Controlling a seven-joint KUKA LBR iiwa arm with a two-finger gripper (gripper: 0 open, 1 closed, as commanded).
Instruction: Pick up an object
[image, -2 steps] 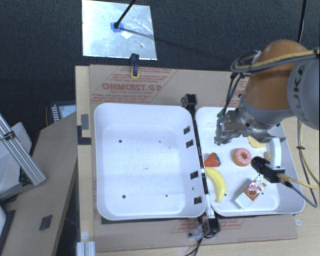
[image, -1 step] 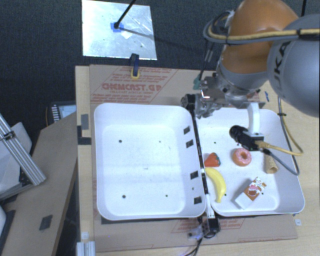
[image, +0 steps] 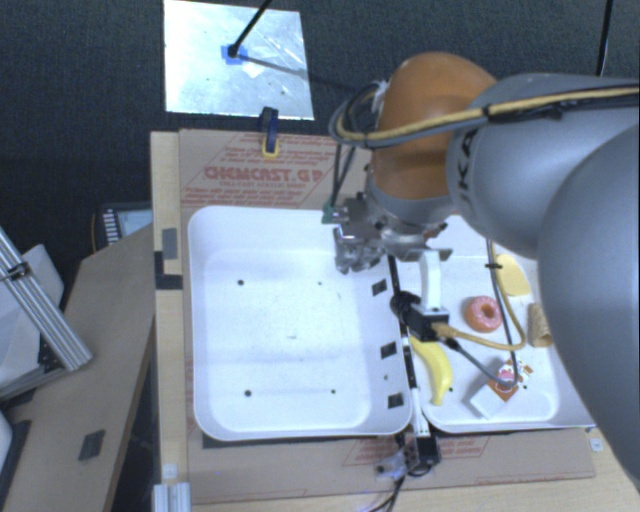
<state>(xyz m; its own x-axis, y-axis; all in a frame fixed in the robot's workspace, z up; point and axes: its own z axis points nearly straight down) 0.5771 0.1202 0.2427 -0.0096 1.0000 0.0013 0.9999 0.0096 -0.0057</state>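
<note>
Over the bins' dividing wall hangs the gripper; fingers' state cannot be told. Banana lies below-right in the right bin, long axis along the divider.

Left bin: plain white, a few small dark dots on its floor. Right bin: white too.
Banana: yellow.
Doughnut: pink icing, pale ring.
Small block: white, beside a red and white piece.
Flat piece at the right bin's far side: pale yellow.
Arm: grey, with an orange band; yellow cable along it.
Gripper: dull metal grey.
Cardboard sheet under the bins: tan, red lettering.
Panel beyond: silvery, a blue mark on it.
</note>
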